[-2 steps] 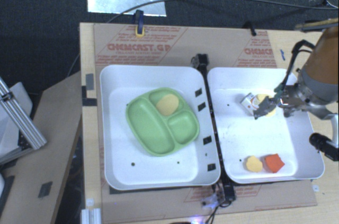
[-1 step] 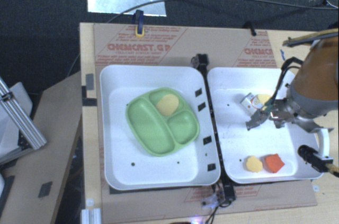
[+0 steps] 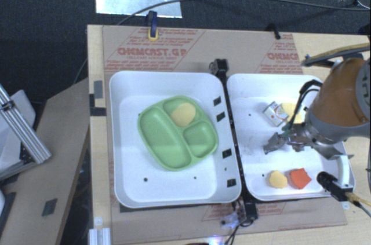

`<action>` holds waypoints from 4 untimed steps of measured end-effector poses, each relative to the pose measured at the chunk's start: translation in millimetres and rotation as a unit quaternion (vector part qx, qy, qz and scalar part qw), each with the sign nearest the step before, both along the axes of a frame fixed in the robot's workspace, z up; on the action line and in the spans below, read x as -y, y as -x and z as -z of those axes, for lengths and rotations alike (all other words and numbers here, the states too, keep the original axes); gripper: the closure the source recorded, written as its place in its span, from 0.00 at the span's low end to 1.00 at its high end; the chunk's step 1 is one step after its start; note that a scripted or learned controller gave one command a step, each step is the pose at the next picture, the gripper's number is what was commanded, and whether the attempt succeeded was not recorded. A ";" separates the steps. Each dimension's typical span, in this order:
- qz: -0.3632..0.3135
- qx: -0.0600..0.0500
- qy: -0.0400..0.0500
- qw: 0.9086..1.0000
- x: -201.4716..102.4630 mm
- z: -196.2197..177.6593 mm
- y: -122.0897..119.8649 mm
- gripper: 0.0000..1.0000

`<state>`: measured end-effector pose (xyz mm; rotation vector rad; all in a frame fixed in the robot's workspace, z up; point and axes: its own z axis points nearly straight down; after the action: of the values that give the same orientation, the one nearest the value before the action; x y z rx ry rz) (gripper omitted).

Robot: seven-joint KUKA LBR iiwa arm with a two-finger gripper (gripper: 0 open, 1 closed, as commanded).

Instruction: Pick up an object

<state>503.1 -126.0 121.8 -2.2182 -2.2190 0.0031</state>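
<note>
Camera view: fingers [image 3: 272, 145] low in right bin [image 3: 255, 93], above yellow piece [image 3: 278, 179].

Bare floor in the right bin [image 3: 252, 122] left of the hand [image 3: 272, 145]

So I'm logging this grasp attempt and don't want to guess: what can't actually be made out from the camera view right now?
- Gripper in the right white bin: blurred and small, so finger state and any contact are unreadable.
- Yellow block near the crinkled silver packet: partly covered by the black cable and grey-and-orange arm.
- Arm: cut off by the right edge.
- Round yellow item in the green divided plate: too small to identify.
</note>
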 end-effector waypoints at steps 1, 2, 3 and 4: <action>0.000 0.001 0.000 1.000 -0.4 39.3 -0.2 0.00; -0.001 0.004 0.001 1.000 -0.2 26.6 -1.7 1.00; -0.002 0.005 0.001 1.000 -8.3 -32.5 -0.8 1.00; -0.002 0.006 0.002 1.000 -8.0 -86.4 -3.0 1.00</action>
<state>506.1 -118.0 208.2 -2.2208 -2.2317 -0.0068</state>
